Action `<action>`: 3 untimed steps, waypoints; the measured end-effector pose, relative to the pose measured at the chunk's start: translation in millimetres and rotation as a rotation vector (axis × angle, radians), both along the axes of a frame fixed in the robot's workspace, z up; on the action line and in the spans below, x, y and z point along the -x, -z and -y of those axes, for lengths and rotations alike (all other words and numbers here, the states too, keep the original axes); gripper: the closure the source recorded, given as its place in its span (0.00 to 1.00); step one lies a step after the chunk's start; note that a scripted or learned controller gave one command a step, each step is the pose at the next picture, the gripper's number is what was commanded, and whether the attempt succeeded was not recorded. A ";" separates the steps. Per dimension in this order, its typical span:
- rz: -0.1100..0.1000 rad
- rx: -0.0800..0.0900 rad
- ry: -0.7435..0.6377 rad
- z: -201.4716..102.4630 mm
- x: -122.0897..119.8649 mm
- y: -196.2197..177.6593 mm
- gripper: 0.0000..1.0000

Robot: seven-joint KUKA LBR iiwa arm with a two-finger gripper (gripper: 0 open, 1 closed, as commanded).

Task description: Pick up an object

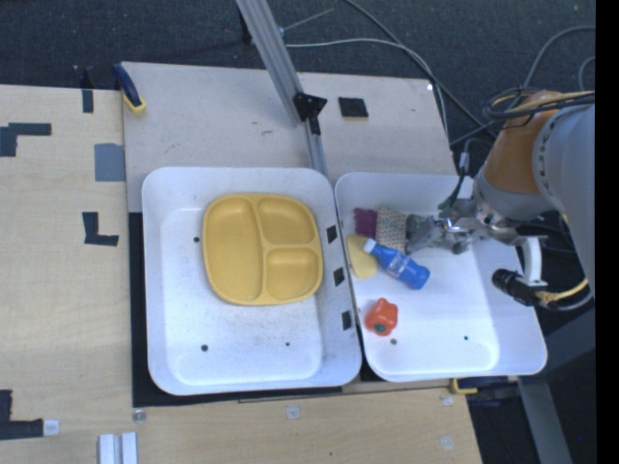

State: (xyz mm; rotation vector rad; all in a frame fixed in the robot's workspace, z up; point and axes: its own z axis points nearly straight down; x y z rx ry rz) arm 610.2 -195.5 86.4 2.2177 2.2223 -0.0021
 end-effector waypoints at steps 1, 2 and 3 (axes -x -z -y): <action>0.005 0.002 -0.001 -0.2 -1.4 -11.4 1.00; 0.002 -0.002 0.000 -6.6 1.8 -56.3 1.00; 0.004 0.000 0.001 -0.3 -5.3 -115.0 1.00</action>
